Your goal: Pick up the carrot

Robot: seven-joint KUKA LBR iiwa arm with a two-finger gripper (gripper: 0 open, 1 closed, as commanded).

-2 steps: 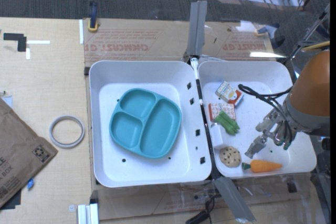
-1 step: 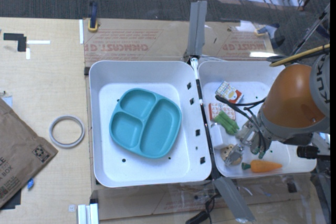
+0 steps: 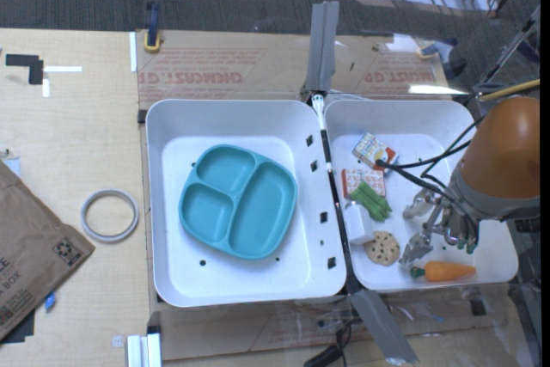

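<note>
The orange carrot (image 3: 449,272) with a green stub end lies flat near the front edge of the right bin (image 3: 447,116). My gripper (image 3: 419,228) hangs just above and to the left of it. The fingers (image 3: 418,248) are spread open with nothing between them, and the lower one ends close to the carrot's green end.
Also in the right bin are a cookie (image 3: 381,248), a green vegetable toy (image 3: 370,200), a red-and-white packet (image 3: 375,150) and a small white block (image 3: 357,224), all left of the gripper. The left bin (image 3: 168,185) holds a teal divided plate (image 3: 238,200). A tape ring (image 3: 109,214) lies on the bench.
</note>
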